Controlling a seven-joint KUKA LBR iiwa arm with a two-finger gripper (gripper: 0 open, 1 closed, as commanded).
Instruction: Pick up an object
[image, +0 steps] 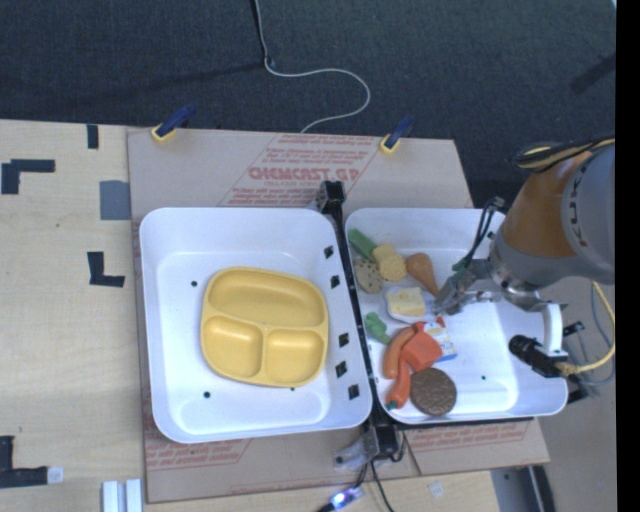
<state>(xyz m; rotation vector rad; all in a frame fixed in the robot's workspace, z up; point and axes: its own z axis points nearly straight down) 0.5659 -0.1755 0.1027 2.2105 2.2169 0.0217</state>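
At the lower right of the frame, a brown round patty (434, 391) lies in the right bin (520, 395) beside an orange carrot-like piece (400, 365) and a red piece (421, 351). Above them sit a pale cheese wedge (407, 302) and a cone (422, 268). The gripper (447, 301) hangs just right of the wedge; its state cannot be made out. At left, a yellow divided tray (265, 326) rests in the left bin (170, 250).

Arm (560, 215) cut off at right edge — hand (452, 298) fingers too small to tell.

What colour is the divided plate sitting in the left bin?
Pale yellow. The three-compartment plastic plate shows plainly in the camera view, lying in the left white bin.
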